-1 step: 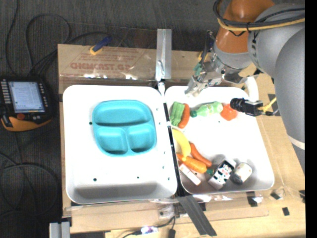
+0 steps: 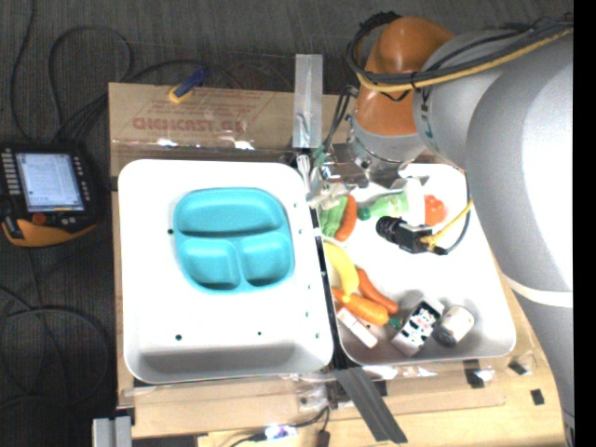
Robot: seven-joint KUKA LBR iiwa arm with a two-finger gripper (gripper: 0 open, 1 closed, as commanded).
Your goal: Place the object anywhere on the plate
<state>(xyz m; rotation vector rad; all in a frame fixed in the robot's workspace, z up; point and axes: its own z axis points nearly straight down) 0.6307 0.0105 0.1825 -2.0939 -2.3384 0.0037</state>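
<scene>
On a pale wooden bench point(image 2: 438, 400) two shallow white bins sit side by side, with dark grey carpet point(image 2: 140, 26) and loose cables around them. A teach pendant point(image 2: 42, 189) with a lit screen lies on the floor to the left, and a flat sheet of cardboard point(image 2: 205, 119) sits behind the left bin point(image 2: 149, 343).

In that bin lies the plate point(image 2: 233, 236) – turquoise, rounded, divided into three compartments, nothing on it.

The right bin point(image 2: 475, 268) holds the clutter: a yellow banana point(image 2: 341, 266), orange carrot pieces point(image 2: 372, 296), a dice-like block point(image 2: 419, 324) and a grey cylinder point(image 2: 456, 322) along its near side.

The gripper point(image 2: 328, 182) hangs over this bin's far left corner, just above a small orange toy with a green end point(image 2: 343, 218) – probably a carrot, leaning against the bin wall. Whether the gripper is open or closed cannot be told from this angle, nor whether it touches the toy.
</scene>
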